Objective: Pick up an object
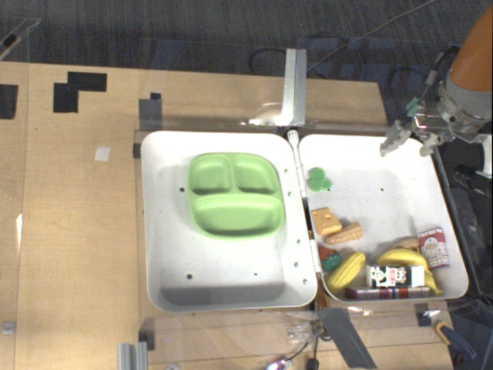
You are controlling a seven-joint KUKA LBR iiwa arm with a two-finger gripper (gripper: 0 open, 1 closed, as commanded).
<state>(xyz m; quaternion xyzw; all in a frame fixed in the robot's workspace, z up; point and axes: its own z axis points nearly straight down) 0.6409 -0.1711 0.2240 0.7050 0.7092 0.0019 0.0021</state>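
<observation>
My gripper [409, 143] hangs over the far right corner of the right bin [385, 183], fingers spread open with nothing between them. Well below it, along the bin's near edge, lie a yellow banana [347, 269], a second banana [405, 257], a small red and white carton [435, 247], a black and white box [391, 276] and a dark marker [385, 292]. By the bin's left wall are a green leafy toy [318, 179], an orange wedge [326, 222], a tan bread roll [344, 235] and a small dark green piece [331, 262].
The left bin [166, 230] holds a green divided plate [235, 193]. A metal post [295, 83] rises behind the wall between the bins. Cables run along the dark floor at the back right.
</observation>
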